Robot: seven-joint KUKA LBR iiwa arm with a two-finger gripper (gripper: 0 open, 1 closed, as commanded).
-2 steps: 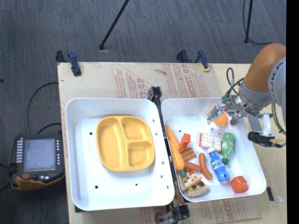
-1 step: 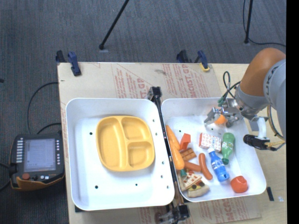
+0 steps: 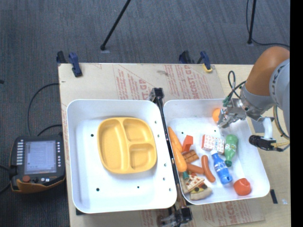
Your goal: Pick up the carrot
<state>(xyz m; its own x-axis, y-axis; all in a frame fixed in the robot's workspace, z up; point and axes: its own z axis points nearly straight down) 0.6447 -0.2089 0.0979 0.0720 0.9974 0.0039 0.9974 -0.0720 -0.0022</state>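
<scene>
2 white bins sit side by side on the bench. Nearest to us in the right bin lie a slice of toy pizza and a small red cup. A bit further back we see a blue bottle, a green bottle, a sausage and a little white box. The carrot lies along the left wall of this bin, long and orange, with its tip pointing away from us. The left bin has 1 yellow plate with 3 parts.

Further back, the gripper hangs over the far right part of the right bin, close to a small orange ball. We cannot tell if it is spread or closed. We see nothing held in it.

We think the reach is the step now, as the carrot is not picked up yet. Next the gripper should go left across the bin, get right above the middle of the carrot, turn to cross it, and go down.
</scene>
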